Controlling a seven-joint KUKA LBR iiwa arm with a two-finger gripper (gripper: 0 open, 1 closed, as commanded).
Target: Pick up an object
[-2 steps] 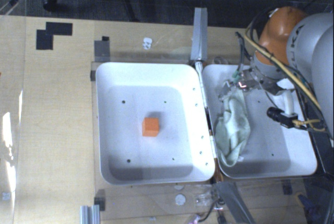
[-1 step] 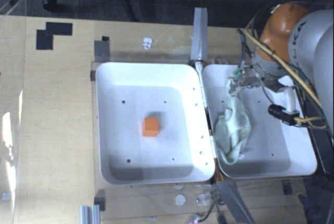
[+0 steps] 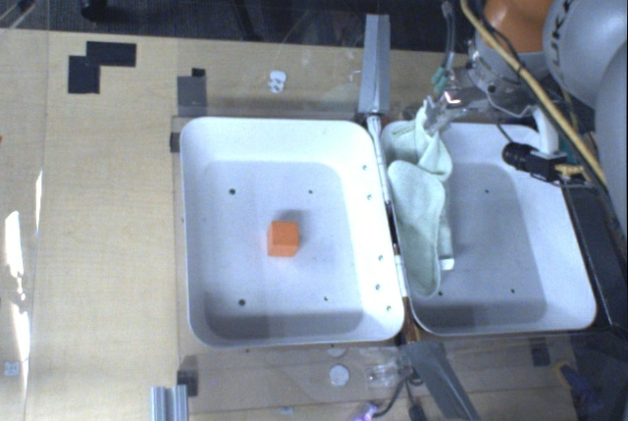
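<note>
Left bin: orange cube sits alone near the middle, untouched. Right bin: pale green cloth draped along its left wall, lower end reaching toward the near side, upper end lifted. Gripper at the far edge of the right bin pinches the cloth's top corner between its fingertips; fingers small and partly blurred, close together on the fabric. Arm is cut off at the right.

Pincer fingertips buried in cloth; arm cut off at right edge; grip perhaps closed, unclear.
</note>
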